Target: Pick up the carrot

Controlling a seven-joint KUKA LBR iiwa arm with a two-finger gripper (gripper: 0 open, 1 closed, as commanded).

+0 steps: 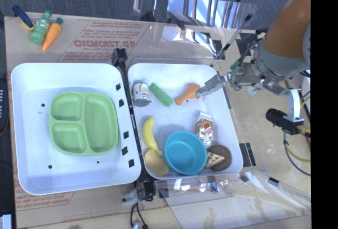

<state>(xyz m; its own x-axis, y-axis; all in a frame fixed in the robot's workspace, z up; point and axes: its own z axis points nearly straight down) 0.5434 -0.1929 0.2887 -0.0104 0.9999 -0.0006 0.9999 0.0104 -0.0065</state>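
An orange carrot lies in the upper middle of the right bin, tilted, with its thick end pointing up and right. My gripper reaches in from the right, low over the bin, and its tip meets the carrot's thick end. The carrot seems to rest on the bin floor. A second orange carrot lies outside the bins on the bench at the top left.
Sharing the right bin are a small can, a green stick, a banana, a blue bowl, a small carton and a brown donut. The left bin holds a green divided plate. A green bottle lies by the second carrot.
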